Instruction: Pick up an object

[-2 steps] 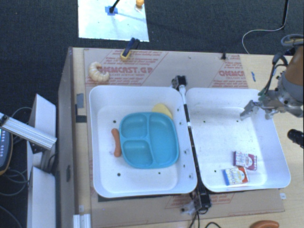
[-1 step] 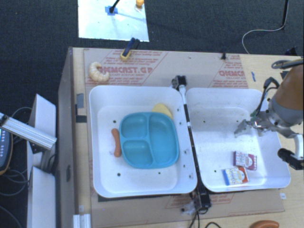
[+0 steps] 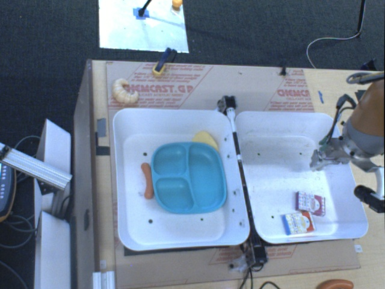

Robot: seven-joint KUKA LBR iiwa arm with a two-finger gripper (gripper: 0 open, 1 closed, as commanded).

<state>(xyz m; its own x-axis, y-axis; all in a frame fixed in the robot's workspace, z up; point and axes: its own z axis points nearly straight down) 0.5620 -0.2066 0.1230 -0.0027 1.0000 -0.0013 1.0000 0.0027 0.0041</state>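
Blue divided plate point(image 3: 188, 177), orange sausage point(image 3: 147, 180) — both in white bins point(image 3: 129, 221); purple-and-white carton point(image 3: 310, 202).

Lighting: bright, even, overhead. Glare: white bins point(image 3: 180, 120) washed out left of gripper point(image 3: 320, 160). Shadows: faint. Focus: soft throughout, slightly grainy.

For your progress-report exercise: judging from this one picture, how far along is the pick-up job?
Done: nothing looks lifted. In hand: the gripper sits over the right bin, apart from the two small cartons lying near its front. Left: reaching an object, gripping it and raising it.
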